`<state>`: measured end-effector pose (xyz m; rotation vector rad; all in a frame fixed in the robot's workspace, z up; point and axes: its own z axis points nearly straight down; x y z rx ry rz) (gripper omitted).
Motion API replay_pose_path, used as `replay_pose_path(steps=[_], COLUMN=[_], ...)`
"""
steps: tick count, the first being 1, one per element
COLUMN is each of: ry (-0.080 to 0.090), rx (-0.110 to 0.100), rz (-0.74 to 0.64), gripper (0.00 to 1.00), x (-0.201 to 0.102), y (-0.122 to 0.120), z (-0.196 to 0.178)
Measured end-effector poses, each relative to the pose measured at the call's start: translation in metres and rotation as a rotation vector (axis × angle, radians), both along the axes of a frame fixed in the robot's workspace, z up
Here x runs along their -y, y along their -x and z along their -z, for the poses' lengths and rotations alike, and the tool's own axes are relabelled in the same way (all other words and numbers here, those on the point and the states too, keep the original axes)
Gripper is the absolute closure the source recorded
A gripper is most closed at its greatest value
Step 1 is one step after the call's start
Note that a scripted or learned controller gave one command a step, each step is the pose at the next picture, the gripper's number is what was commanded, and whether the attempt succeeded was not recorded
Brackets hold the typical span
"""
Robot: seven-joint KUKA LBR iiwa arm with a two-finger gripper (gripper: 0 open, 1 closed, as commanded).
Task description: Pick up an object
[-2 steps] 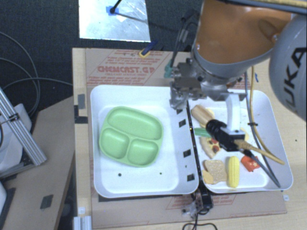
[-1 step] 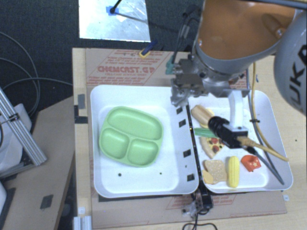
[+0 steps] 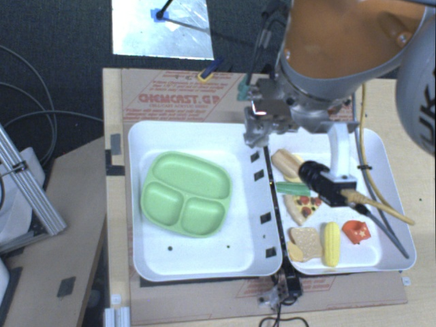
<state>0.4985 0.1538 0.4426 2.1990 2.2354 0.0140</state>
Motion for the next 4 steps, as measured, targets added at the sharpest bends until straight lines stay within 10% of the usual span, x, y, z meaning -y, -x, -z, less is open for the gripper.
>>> replay_pose_path(steps=[1,4], ry=[0.004,0.003], rx=[0.000,-0.017], rz=[0.022,0.009], gripper=[1.00,1.00], x=[0.057,-0.052], y=[-0.107,-0.006], z=[-0.040,0.145])
